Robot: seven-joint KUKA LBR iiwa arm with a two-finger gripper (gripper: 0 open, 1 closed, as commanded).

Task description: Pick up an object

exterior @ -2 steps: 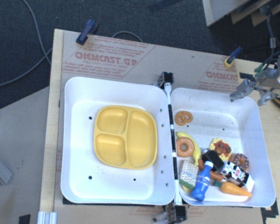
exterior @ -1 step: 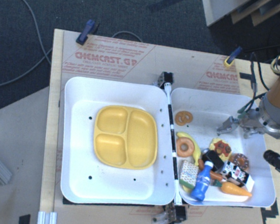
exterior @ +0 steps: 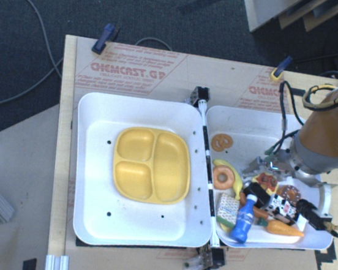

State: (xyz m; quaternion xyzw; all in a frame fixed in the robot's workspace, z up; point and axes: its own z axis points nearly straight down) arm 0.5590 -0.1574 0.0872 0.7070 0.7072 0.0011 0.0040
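While the grey arm (exterior: 330,131) leans in from three o'clock, its pincer (exterior: 269,169) hangs low over the right bin (exterior: 245,120), amid the toy clutter; I cannot tell its state. At seven o'clock from it stands a blue bottle (exterior: 244,218), beside a carrot (exterior: 283,229) and a banana (exterior: 229,173). Over at nine o'clock, the left bin (exterior: 92,152) carries a yellow divided plate (exterior: 151,165).

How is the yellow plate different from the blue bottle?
The yellow plate is wide, flat and split into three sections, while the blue bottle is narrow and lying on its side. The plate sits alone in the left bin; the bottle is crowded among toys in the right bin. The plate is far from the gripper; the bottle lies much nearer. Both rest inside white bins.
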